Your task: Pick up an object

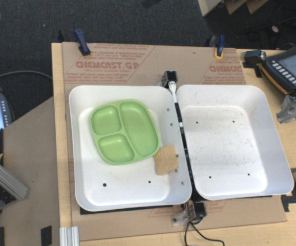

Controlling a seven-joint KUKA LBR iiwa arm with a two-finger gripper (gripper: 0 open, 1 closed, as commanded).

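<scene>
A green divided plate (124, 132) with three compartments lies flat in the left bin (86, 188), toward its upper middle. A small tan, cracker-like square (166, 160) rests on the bin floor just off the plate's lower right edge, close to the bin's right wall.
The right bin (271, 137) sits beside the left one, its floor speckled with small dark flecks. Both bins rest on a brown cardboard sheet (112, 60) held by blue clamps. A teach pendant (286, 70) lies at the far right, and cables run below the bins.
</scene>
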